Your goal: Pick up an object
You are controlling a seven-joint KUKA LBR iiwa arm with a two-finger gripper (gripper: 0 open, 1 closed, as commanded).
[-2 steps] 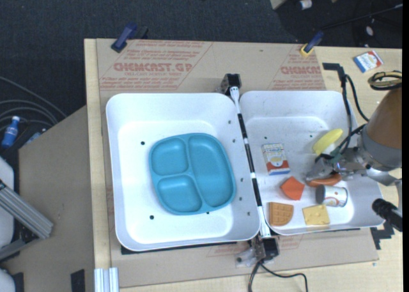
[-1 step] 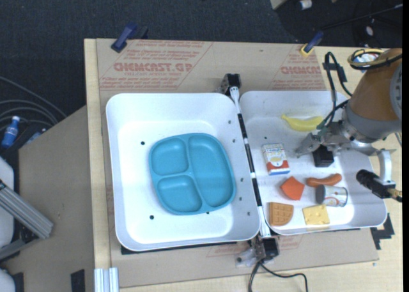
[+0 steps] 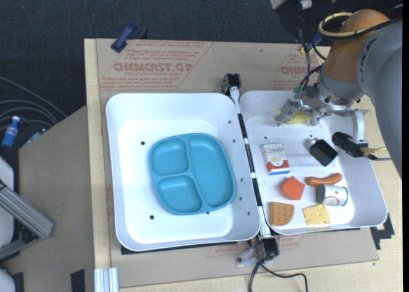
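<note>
Left bin (image 3: 121, 156): holding a blue three-compartment tray (image 3: 190, 173).
Bench board (image 3: 160, 61): lying under both bins, showing red print.
Blue clip (image 3: 124, 38): sitting at the board's far left corner.
Cables (image 3: 19, 99): trailing at left.

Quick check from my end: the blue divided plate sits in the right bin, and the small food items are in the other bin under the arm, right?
Not quite. The camera view shows the blue divided plate in the left bin, not the right one. The small food items, such as the orange block and the sausage, lie in the right bin, where the arm reaches in.
</note>
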